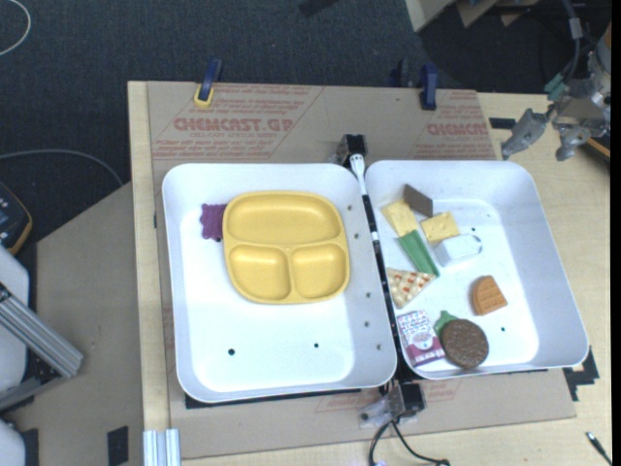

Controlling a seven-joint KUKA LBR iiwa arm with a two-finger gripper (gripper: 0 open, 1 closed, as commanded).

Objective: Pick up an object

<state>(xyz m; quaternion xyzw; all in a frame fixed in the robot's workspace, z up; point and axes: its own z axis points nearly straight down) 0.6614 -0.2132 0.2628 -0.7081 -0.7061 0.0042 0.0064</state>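
The right bin holds several toy foods: a brown block, two yellow cheese pieces, a green stick, a pale white piece, a pizza slice, an orange bread piece, a round brown cookie and a pink-and-white packet. My gripper hangs past the bin's far right corner, above the bench. Its two grey fingers are spread, open, with nothing between them.
In the left bin lies a yellow divided tray, with a purple piece at its left side. Blue clamps hold the cardboard at the back edge. A black divider runs between the bins.
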